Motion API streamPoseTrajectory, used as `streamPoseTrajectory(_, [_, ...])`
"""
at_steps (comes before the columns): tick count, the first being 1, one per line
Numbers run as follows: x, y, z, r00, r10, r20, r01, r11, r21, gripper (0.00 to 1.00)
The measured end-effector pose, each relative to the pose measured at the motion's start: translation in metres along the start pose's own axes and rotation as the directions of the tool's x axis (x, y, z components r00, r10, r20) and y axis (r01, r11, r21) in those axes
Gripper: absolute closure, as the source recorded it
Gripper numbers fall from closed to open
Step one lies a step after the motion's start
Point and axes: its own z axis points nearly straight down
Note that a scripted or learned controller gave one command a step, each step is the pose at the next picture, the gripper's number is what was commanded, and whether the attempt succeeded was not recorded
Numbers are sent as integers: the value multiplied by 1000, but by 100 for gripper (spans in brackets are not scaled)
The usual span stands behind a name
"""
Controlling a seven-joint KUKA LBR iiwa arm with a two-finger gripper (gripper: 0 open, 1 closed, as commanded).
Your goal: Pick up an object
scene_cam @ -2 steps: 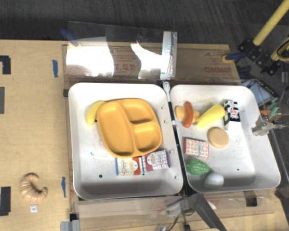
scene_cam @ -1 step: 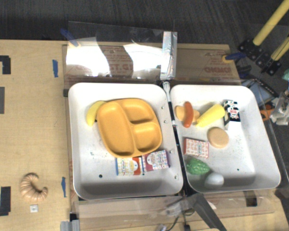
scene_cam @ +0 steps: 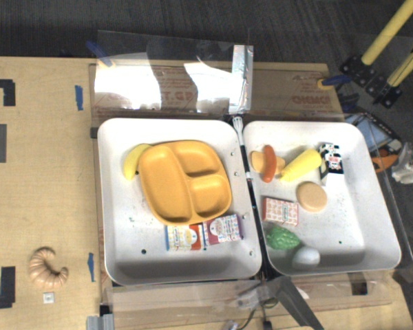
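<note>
I log no object as lifted: every candidate lies in a bin.

1. Right bin: a tan round disc sits near the centre. Just behind it, a yellow wedge-shaped piece lies at a slant, touching an orange-and-tan roll on its left. A small black-and-white carton lies just beside its right end. A red patterned packet lies flat to the left of the disc. At the front wall I see a green leafy item and a white egg-shaped object, close together.

2. Left bin: an orange divided tray covers most of the floor. A banana shows at its left edge, partly beneath it. Two printed packets lie side by side at the tray's front edge, partly tucked under.

3. Outside the bins: a croissant-shaped item lies on the cardboard bench top, well apart from the left bin. A clear plastic sheet lies behind the bins.
</note>
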Motion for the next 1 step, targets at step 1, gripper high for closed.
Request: streamPoseTrajectory(1, [-25, 8, -6, 899, 438, 0, -438, 899, -4, 100])
